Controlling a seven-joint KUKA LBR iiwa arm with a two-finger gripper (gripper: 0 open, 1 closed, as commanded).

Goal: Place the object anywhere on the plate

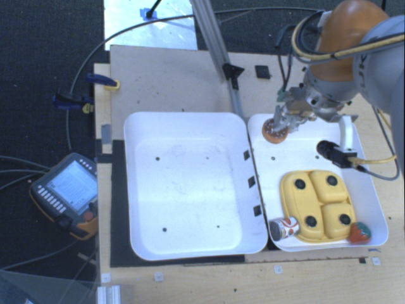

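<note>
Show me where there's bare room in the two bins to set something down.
The left bin is bare floor wall to wall. In the right bin, the yellow plate, can and strawberry crowd the near half. The gripper hangs over a donut at the far-left corner. A bare strip lies between donut and plate.

One fixed camera sits high above the surface [177, 81] and looks down at a slant, far enough back to take in both white bins [190, 182] side by side, the surface's edges and dark floor [44, 43] beyond its left edge.
</note>
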